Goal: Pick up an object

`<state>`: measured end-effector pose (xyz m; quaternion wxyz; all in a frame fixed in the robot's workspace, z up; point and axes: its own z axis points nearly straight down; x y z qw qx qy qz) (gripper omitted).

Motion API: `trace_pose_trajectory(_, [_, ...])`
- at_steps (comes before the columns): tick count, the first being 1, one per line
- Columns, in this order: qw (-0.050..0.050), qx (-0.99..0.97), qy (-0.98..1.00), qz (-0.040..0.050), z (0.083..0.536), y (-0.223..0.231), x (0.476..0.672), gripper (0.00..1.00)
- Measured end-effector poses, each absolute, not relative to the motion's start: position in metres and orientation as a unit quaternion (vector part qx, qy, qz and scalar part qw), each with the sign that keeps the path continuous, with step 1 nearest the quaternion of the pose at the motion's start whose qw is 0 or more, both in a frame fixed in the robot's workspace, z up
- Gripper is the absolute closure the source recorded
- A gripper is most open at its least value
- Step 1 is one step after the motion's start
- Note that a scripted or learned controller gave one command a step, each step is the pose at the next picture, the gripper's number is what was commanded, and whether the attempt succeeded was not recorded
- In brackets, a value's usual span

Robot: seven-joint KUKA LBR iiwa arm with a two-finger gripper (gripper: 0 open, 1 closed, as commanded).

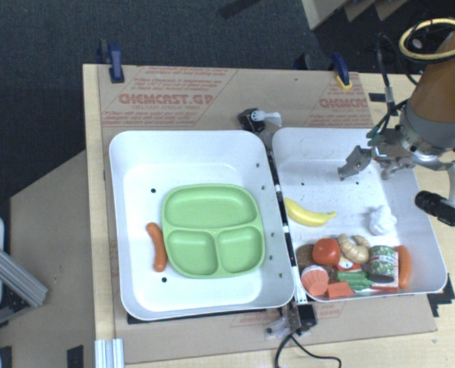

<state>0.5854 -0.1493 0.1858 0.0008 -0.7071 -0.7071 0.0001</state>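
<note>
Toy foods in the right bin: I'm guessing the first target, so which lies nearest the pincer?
The yellow banana. It lies alone mid-bin, below-left of the pincer, while the other foods crowd the bin's near end.

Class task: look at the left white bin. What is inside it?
Inside the left bin lie a green divided tray and, beside it, an orange sausage. Whatever the tray covers cannot be seen.

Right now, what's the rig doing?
The grey KUKA arm's tool hangs over the upper part of the right white bin, with nothing between its fingers. The yellow toy banana lies loose below it, beside a crumpled white wad and a pile of toy food at the bin's near end. The left white bin holds a green divided plate and an orange toy sausage.
</note>
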Motion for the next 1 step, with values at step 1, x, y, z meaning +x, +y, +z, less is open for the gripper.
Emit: trace_pose_trajectory(1, [-0.004, -0.709, -0.705, 0.0001, 0.2078, -0.2249, 0.6105, 0.0])
